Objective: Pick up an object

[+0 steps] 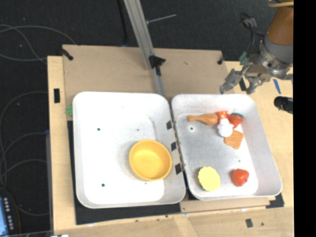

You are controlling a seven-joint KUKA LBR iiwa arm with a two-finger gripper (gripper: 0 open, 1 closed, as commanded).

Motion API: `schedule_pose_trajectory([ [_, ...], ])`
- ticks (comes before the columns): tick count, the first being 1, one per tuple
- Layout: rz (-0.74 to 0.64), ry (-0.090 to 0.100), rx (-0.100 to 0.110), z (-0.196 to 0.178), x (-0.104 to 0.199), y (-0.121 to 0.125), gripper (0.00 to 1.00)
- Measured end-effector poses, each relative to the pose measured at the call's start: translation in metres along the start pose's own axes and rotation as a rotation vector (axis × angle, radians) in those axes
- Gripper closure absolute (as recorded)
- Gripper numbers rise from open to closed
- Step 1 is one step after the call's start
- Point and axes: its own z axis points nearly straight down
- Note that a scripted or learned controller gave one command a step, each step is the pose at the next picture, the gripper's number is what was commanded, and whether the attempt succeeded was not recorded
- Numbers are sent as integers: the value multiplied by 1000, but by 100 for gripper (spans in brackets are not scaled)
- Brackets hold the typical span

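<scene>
Objects to pick: a cluster of small toy foods lies in the right bin (pixel 261 147), none of them held.
Upper cluster: an orange drumstick-like piece (pixel 203 118) lies near the bin's far edge, pointing left; just right of it sit a red-and-white piece (pixel 224 124) and a red strawberry-like piece (pixel 237 119), close enough to touch.
Below the cluster: an orange wedge-shaped piece (pixel 234 139) lies just under the white part.
Near edge of right bin: a yellow scalloped disc (pixel 209 178) lies flat, and a red tomato-like piece (pixel 240 177) sits just beside it to the right, apart from it.
Left bin (pixel 98 117): holds a yellow bowl (pixel 150 160), upright, near the bin's right side and toward the front.
Gripper (pixel 240 84): hangs above the surface (pixel 108 68) just beyond the right bin's far right corner, well apart from every toy.
Fingers: spread apart, with nothing between them.
Arm: grey with an orange band, reaching in from the right.
</scene>
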Motion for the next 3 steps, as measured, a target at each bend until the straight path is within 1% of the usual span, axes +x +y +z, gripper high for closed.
schedule_pose_trajectory([
  [1, 0, -1, 0, 0, 0, 0, 0],
  [2, 4, -1, 6, 63, -4, 1, 0],
  [3, 5, -1, 5, 114, 2, -5, 0],
])
